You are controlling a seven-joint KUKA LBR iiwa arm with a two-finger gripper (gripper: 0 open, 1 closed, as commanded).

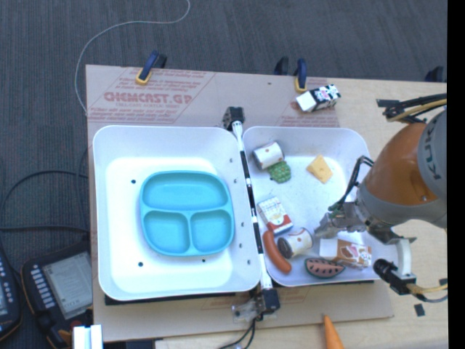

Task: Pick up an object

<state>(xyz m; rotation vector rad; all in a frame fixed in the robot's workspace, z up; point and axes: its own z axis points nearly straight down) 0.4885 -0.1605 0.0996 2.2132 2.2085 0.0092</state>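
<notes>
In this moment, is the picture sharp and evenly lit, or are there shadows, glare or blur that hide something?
In the camera view, light is soft and even; the blue divided tray and cheese wedge read clearly, without glare. The white right bin is bright yet not washed out. The arm casts a soft shadow near the gripper, which looks blurred, so its details are unclear.

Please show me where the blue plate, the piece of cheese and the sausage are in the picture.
Blue plate (187, 213): camera view, on the ridge between its compartments.
Piece of cheese (320, 169): camera view, on the middle of its yellow top face.
Sausage (276, 251): camera view, on the middle of its length.
</notes>
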